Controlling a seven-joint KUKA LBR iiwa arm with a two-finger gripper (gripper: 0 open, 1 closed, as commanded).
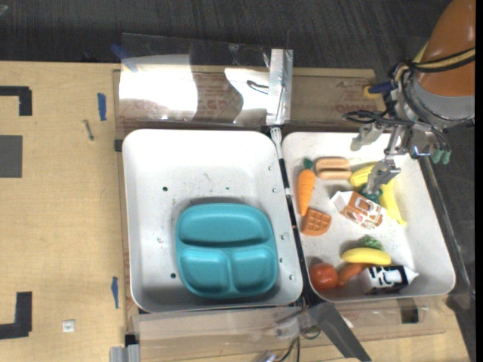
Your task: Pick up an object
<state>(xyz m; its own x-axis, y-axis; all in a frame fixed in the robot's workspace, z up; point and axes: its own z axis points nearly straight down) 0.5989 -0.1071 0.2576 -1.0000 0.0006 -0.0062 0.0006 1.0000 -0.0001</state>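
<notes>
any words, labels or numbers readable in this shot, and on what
No text here can be read for certain.
Small white and orange printed carton in the right white bin: printing too blurred to read.
Dark carton with a white mark at that bin's front: mark too small to read.
Brown cardboard strip behind the bins: faint print, illegible.
Teal plastic divided tray in the left bin: no marking seen.

A teal divided tray [226, 249] lies in the left white bin [143, 202].
</notes>
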